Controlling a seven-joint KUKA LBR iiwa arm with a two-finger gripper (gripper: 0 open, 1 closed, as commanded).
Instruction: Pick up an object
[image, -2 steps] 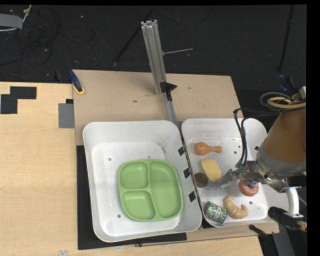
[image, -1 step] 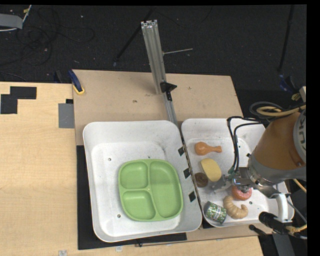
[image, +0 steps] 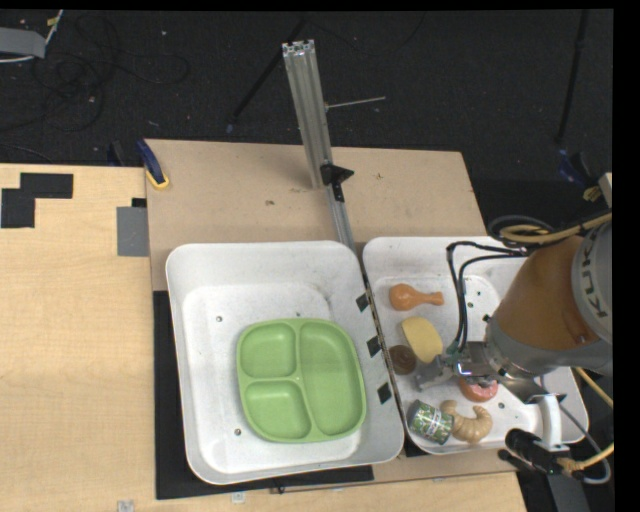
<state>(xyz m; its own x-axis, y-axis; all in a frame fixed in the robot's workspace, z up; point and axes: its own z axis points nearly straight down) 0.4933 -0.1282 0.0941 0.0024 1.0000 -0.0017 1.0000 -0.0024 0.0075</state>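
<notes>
Camera view: arm (image: 555, 300) bends low (orange band up) over right bin (image: 480, 255).

A broad orange band (image: 545, 300) is seen wrapped around the grey arm (image: 605, 270), on which part of a dark letter marking is visible. Black cables (image: 460, 290) are looped beside it, and a small metal gripper (image: 460, 368) with a bluish light is fitted below.

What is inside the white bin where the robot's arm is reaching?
In the right bin: an orange drumstick-shaped toy, a yellow block, a brown round piece, a green can, a croissant. The arm covers the rest.
</notes>
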